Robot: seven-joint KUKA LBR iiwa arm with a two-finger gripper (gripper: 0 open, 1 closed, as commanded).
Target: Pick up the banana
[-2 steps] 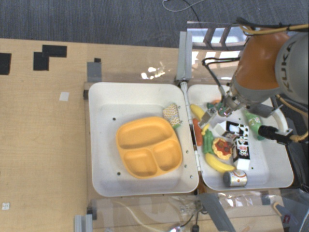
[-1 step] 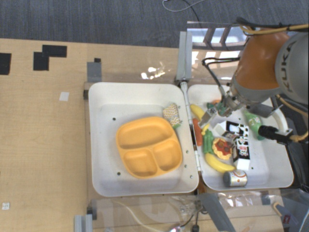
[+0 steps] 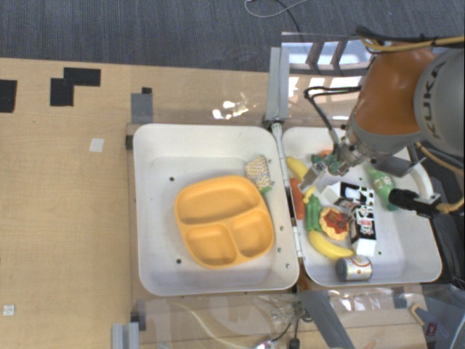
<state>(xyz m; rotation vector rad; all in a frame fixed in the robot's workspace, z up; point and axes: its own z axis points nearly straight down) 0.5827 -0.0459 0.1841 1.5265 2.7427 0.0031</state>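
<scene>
The pincer hangs low over the right bin beside the upper banana (whether it's parted or closed I cannot tell), presumably lining up for it, while a second banana lies amid clutter nearer the front rim.

The arm is bulky and rounded, a broad orange band wrapping its wrist, grey casing beside it with dark "KUKA" lettering. Black cables loop along it toward a small metallic tool.
</scene>
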